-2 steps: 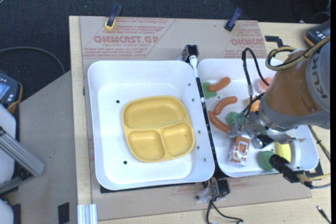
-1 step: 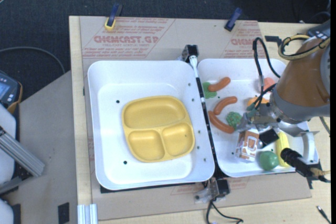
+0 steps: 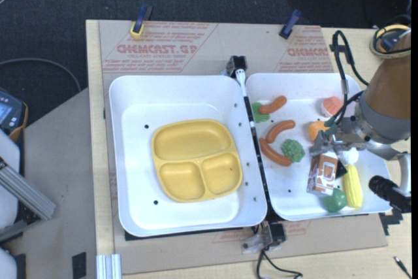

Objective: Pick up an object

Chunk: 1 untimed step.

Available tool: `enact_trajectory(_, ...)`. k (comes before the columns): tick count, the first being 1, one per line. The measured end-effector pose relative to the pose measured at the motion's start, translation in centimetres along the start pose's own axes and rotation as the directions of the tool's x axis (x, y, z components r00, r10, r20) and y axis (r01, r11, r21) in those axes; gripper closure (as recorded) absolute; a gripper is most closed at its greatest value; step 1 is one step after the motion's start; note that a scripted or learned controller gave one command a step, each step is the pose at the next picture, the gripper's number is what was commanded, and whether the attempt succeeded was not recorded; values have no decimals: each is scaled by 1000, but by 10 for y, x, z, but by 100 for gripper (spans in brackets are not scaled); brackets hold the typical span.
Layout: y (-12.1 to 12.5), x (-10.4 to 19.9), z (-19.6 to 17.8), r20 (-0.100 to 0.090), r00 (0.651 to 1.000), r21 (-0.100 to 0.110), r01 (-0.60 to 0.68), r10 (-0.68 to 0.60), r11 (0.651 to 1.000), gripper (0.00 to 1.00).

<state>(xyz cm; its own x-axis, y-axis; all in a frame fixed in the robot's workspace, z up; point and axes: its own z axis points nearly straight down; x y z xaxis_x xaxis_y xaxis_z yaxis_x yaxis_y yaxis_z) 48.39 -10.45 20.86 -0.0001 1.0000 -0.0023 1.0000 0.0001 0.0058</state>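
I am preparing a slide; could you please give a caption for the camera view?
KUKA arm's end effector over right white bin of toy food; yellow three-compartment plastic tray in left white bin.

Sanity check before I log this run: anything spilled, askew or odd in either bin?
Nothing spilled or broken. The toy food is all in the right bin, loosely scattered. The yellow divided tray sits alone in the left bin, slightly rotated. The hand is low over the right bin's clutter near the brown packet.
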Motion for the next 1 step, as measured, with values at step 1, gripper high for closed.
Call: enact_trajectory(1, 1, 0, -17, -1, 1000, 1, 1, -1, 1000, 100)
